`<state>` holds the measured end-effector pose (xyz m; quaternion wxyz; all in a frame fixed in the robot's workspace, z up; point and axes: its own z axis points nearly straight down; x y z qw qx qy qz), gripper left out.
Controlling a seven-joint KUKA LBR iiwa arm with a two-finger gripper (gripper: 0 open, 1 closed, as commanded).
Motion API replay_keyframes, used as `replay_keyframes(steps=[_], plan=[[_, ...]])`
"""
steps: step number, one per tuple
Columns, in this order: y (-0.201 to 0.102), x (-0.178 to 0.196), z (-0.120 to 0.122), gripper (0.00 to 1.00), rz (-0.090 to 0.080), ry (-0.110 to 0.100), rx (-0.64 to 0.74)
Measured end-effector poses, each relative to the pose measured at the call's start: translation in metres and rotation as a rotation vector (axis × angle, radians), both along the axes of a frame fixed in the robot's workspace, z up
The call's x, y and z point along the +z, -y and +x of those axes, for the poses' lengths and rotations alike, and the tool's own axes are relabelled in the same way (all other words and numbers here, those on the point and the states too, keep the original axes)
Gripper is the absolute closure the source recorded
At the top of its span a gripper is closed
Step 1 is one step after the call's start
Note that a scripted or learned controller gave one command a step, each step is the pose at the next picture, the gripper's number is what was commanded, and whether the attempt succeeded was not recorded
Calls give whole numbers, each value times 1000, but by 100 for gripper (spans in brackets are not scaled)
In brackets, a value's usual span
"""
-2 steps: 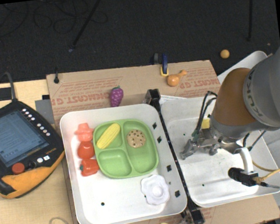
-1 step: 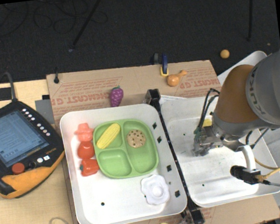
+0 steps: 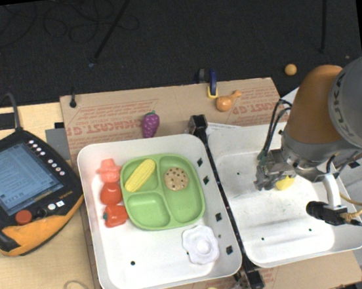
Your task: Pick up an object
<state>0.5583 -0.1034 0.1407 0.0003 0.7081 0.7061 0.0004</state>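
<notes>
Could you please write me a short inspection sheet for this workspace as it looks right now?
Surface: two white bins, left bin and right bin, on cardboard.
Job's things: green tray with corn and cookie; red toys; white piece; yellow object in right bin.
Clutter: purple grapes, orange pear, both outside the bins.
Gripper: gripper low over right bin, beside yellow object; grasp unclear.
Cables: black cables behind bench.
Surroundings: teach pendant at left.
</notes>
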Motion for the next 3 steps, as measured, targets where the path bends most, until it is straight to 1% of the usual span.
replay_keyframes(steps=[1,2,3], plan=[[-4,54,-8,100,0,-1,2],[-3,89,-8,100,0,0,3],[-54,97,-9,100,2,-2,7]])
